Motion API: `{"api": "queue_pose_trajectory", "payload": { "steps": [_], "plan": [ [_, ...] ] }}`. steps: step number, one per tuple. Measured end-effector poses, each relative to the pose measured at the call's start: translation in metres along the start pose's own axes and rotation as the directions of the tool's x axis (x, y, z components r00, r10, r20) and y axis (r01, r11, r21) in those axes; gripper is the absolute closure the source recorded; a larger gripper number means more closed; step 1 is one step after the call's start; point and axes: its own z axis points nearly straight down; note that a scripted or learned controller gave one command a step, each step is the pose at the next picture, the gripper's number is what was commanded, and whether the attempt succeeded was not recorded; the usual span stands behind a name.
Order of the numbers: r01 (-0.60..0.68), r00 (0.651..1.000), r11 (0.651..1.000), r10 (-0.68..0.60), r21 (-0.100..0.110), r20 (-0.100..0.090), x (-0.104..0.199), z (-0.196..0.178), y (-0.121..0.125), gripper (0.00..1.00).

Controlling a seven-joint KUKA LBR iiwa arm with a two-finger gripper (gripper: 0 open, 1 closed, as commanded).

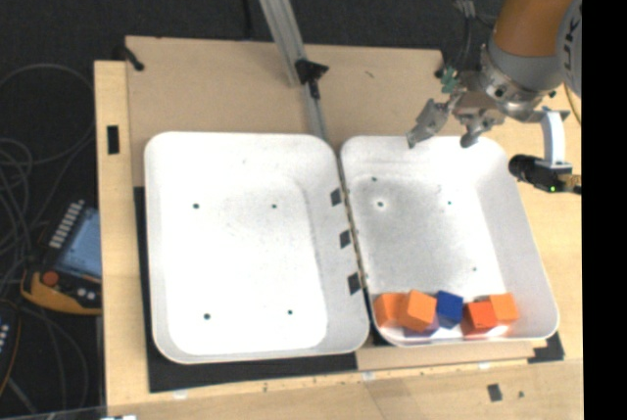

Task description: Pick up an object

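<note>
The pincer [443, 134] is hovering over the far edge of the right bin [509, 212], fingers spread and gripping nothing. Orange blocks [407, 309] and a blue block [450, 306] are lying along that bin's near wall.

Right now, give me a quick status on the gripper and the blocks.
Gripper open, nothing between jaws, over far edge of right bin. Orange and blue blocks bunched at bin's near edge, untouched. Nothing in the way.
</note>
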Motion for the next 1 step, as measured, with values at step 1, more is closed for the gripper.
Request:
{"api": "queue_pose_trajectory", "payload": {
  "steps": [1],
  "plan": [
    [-0.01,1.0,1.0,0.01,0.011,-0.002,-0.0496,0.0923,-0.084,0.0]
  ]
}}
